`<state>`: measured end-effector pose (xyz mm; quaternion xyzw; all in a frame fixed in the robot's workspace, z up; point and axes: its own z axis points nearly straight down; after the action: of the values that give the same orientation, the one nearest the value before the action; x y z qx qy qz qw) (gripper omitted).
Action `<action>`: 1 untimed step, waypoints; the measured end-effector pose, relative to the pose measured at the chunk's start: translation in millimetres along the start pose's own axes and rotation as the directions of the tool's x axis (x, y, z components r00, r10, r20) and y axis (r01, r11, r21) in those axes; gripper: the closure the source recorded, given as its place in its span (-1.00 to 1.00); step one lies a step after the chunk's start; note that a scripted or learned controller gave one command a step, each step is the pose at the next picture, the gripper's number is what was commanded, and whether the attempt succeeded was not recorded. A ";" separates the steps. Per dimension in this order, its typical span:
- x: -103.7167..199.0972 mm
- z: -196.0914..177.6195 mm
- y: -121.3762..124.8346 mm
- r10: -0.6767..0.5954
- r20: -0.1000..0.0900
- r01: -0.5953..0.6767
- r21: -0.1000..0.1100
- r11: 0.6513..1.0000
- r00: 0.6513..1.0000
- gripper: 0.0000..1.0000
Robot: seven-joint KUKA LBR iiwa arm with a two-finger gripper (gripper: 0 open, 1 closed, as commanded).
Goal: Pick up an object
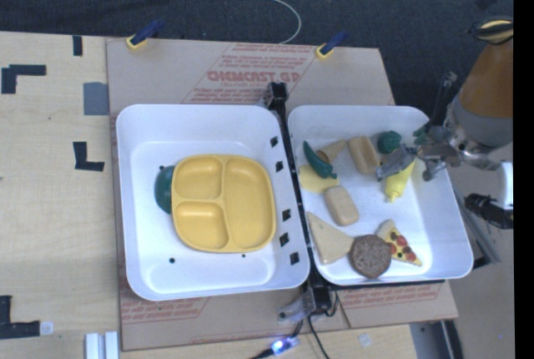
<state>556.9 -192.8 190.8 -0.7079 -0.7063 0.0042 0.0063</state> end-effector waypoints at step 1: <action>0.2 -7.4 3.1 -0.003 0.003 0.003 -0.013 1.000 1.000 -1.00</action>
<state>560.1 -192.7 198.2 -0.7068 -0.7074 0.0006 0.0007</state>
